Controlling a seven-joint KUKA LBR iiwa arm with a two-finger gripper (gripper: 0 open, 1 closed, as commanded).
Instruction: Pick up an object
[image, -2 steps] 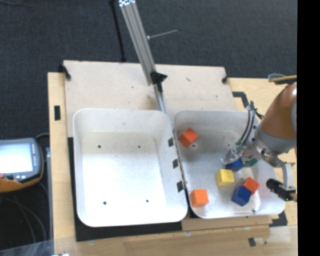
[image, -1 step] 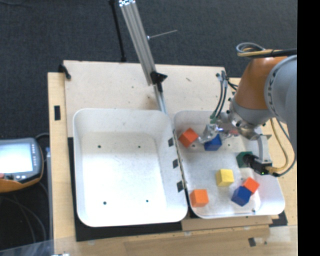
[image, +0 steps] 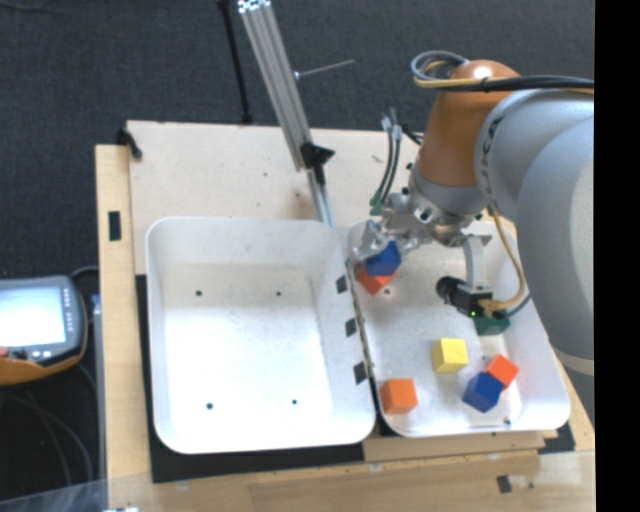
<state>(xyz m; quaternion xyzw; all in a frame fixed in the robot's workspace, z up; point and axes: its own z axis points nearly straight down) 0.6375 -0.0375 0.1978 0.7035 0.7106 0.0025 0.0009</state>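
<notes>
My gripper (image: 383, 250) hangs over the far left corner of the right bin (image: 556, 398), close to the wall shared with the left bin. A blue cube (image: 383, 261) sits between its silvery fingers, and the gripper is shut on it. Just below and left of that cube, a red-orange block (image: 371, 284) lies on the bin floor, partly covered by it. The grey arm with its orange band (image: 462, 130) comes in from the upper right.
Further objects lie in the right bin: a yellow cube (image: 451, 354), an orange cube (image: 399, 395) by the divider, a second blue cube (image: 482, 391) touching a red-orange block (image: 503, 370), and a green piece (image: 490, 322). The left bin (image: 160, 300) lies alongside. A metal pole (image: 285, 90) slants behind.
</notes>
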